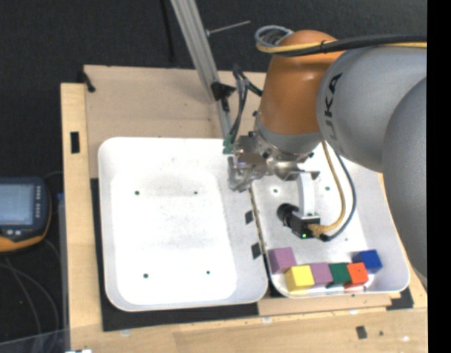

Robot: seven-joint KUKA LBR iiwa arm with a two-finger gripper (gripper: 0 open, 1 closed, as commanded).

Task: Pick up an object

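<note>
Camera view: the gripper point(242, 173) sits mid-frame, over the upper left corner of the right bin point(372, 219), close to the edge it shares with the left bin point(166, 219). We cannot tell whether the claw is released or clenched, since the wrist hides it from above. We see nothing carried in it.

The things to pick are bunched at the lower right of the frame, along the right bin's bottom edge: purple block point(282, 258), yellow block point(300, 276), mauve block point(321, 273), green block point(337, 273), orange block point(356, 273) and blue block point(368, 259). They lie touching or just beside one another, and all are well apart from the gripper.

We judge that nothing is picked yet, with no block lifted or touched. What is left is to travel down-frame to the cluster, descend, grasp and lift
</note>
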